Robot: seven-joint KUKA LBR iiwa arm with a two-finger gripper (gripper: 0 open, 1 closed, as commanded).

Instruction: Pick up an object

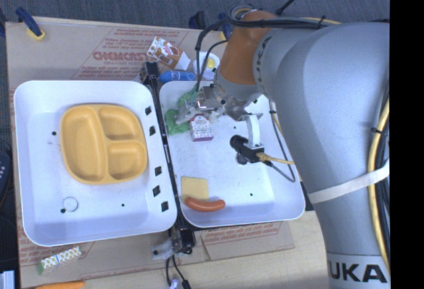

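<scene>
the gripper (204, 103) hangs low over the far left corner of the right white bin (222, 165), under the grey arm (331, 95) with its orange band. whether it is spread or pressed together cannot be told from this angle. just beside it, toward the near edge, stands a small red-and-white carton (201, 129). a crumpled green soft piece (175, 120) lies left of the carton, against the bin's left wall. well apart from these, by the near left corner, a flat pale-yellow square slice (195, 186) lies next to an orange-red sausage (205, 204) at the near edge. the left white bin (36, 168) carries a yellow plastic plate with three compartments (103, 143) in its middle and a small clear ring (69, 204) near its near left corner.
</scene>
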